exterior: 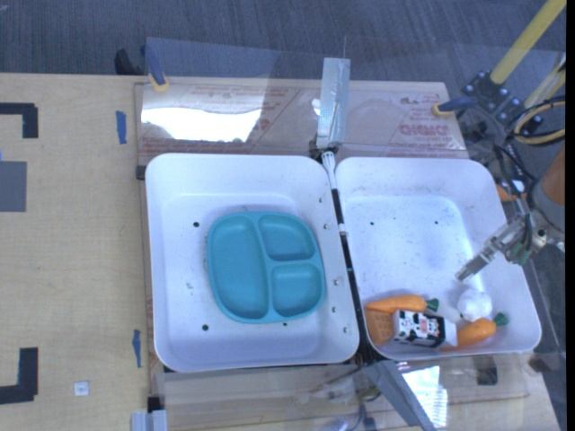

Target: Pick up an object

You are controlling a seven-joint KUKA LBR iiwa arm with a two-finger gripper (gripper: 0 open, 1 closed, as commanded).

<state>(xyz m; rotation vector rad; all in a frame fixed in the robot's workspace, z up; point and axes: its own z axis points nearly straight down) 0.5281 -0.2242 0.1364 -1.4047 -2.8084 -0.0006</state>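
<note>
Toy carrot (477, 331) lies at the near right corner of the right bin (395, 196), beside a small carton with a cow-patch print (419, 329), a white rounded piece (473, 305) and another orange toy vegetable (395, 304). All of these look like light, hard plastic play food: stiff, smooth and likely slippery, not fragile. The carrot tapers, so its thicker middle seems the best place to pinch, across the narrow width; the crowding against the bin wall may block one finger.

The left bin (171, 196) holds a teal divided plate (265, 265).

The gripper (472, 268) hangs over the right bin's right side, angled down and leftward, just above the white piece. It has nothing in its hold; how wide it stands I cannot tell.
</note>
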